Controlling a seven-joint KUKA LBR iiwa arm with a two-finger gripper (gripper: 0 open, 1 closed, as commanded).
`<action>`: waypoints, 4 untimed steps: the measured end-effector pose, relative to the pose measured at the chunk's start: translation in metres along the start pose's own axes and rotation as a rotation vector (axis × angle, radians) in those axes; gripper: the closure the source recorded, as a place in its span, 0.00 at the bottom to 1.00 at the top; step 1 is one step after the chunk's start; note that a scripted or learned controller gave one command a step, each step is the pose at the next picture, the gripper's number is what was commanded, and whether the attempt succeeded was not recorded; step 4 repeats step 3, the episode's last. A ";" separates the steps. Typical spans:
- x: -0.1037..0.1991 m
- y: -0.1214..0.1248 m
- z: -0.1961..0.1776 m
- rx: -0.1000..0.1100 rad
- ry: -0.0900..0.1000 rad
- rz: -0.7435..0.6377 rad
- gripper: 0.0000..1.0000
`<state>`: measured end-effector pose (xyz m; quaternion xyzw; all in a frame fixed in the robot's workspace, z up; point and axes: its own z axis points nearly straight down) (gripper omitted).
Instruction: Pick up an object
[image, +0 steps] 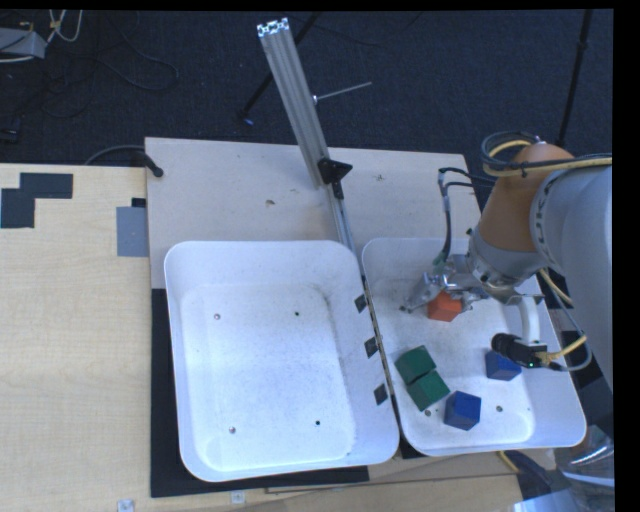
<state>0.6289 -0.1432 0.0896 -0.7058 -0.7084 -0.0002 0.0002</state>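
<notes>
A KUKA arm (560, 220), grey with an orange band above the wrist, reaches in from the right over the right-hand white bin (560, 435), its gripper (447, 293) lowered onto an orange block (444, 307) in the bin's upper half. The block sits directly beneath the metal fingers and reads as a small, roughly cubic piece turned at a slight angle to the bin's walls; no long axis can be made out. The fingers appear to stand on either side of its top edge, close in against it, but the wrist hides the contact and it cannot be told whether the jaws are clamped on the block or merely resting beside it. Below and left of the jaws lie two green blocks (421, 376), touching each other and skewed diagonally. Below the jaws, nearer the bin's front rim, sits a blue cube (462, 410); a second blue cube (502, 366) lies to the lower right of the jaws, just beside a black cable fitting. The left-hand bin (180, 270) stands well to the left of the jaws.
</notes>
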 end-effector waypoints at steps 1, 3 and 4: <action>-0.001 -0.002 -0.010 0.006 0.000 -0.005 1.00; 0.158 0.001 -0.143 0.000 0.003 -0.003 1.00; 0.158 0.001 -0.143 0.000 0.003 -0.003 1.00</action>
